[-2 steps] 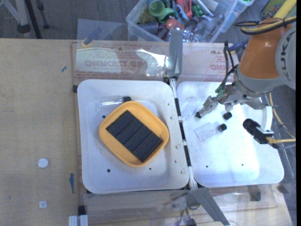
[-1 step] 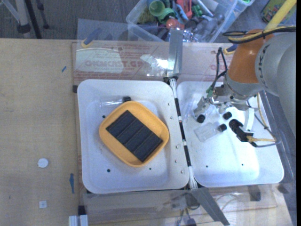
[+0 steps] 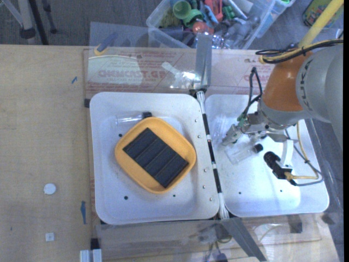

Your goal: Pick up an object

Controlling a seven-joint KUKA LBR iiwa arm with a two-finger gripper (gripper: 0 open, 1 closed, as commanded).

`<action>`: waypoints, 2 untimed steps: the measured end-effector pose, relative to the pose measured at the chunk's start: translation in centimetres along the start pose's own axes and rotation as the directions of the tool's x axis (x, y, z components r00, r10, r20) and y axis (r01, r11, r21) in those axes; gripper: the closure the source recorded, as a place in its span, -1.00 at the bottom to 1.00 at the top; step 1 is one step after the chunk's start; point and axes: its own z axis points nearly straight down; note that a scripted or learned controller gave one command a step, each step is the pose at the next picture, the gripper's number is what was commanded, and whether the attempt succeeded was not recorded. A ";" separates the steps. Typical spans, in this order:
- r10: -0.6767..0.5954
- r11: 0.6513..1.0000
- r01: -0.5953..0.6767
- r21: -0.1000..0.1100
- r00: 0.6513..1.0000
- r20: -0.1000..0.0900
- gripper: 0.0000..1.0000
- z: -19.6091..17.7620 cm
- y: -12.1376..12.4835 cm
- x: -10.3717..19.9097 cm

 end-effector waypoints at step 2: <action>-0.330 0.944 0.330 0.001 0.944 -0.001 -1.00 -9.7 1.7 2.6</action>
